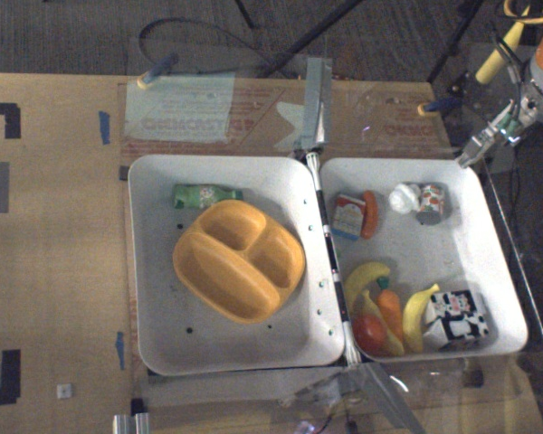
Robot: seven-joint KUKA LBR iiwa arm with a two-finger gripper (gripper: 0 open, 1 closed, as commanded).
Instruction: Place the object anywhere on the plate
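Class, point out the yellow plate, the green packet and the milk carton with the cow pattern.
plate (239, 260), camera view, centre divider.
green packet (204, 195), camera view, middle of its face.
milk carton (457, 318), camera view, patterned top.

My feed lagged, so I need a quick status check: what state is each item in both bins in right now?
Plate: upright in the left bin, nothing on it.
Green packet: lying flat beside the plate.
Bananas: lying in the right bin.
Cow-print carton: on its side.
Gripper: above the right bin's far corner, holding nothing visible.
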